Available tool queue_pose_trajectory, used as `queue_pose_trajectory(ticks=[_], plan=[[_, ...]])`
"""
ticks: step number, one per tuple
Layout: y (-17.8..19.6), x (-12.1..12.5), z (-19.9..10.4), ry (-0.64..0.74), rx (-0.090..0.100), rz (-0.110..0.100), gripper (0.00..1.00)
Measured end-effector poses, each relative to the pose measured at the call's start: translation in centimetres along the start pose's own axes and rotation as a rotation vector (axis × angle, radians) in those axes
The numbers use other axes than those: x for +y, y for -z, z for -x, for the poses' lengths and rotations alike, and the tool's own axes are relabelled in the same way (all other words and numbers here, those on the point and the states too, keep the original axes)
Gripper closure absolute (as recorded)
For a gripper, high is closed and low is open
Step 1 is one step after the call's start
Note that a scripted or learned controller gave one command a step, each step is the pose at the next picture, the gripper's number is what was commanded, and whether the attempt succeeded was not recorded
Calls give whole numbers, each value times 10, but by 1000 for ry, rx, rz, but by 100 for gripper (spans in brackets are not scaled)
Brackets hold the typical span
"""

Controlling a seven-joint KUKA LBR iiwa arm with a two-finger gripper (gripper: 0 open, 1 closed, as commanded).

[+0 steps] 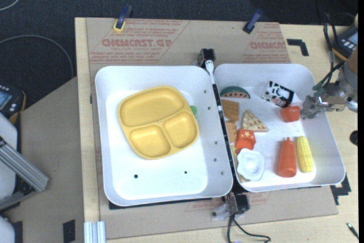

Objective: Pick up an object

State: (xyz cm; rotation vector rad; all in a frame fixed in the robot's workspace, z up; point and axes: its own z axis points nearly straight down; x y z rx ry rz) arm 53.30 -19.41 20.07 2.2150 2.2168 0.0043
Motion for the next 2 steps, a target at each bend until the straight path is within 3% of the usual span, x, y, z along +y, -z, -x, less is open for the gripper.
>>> queue_pose_trajectory(ticks=[1,2], plan=[[26,2,0,0,1,-1,100],[18,-3,-53,4,7,-10,100]])
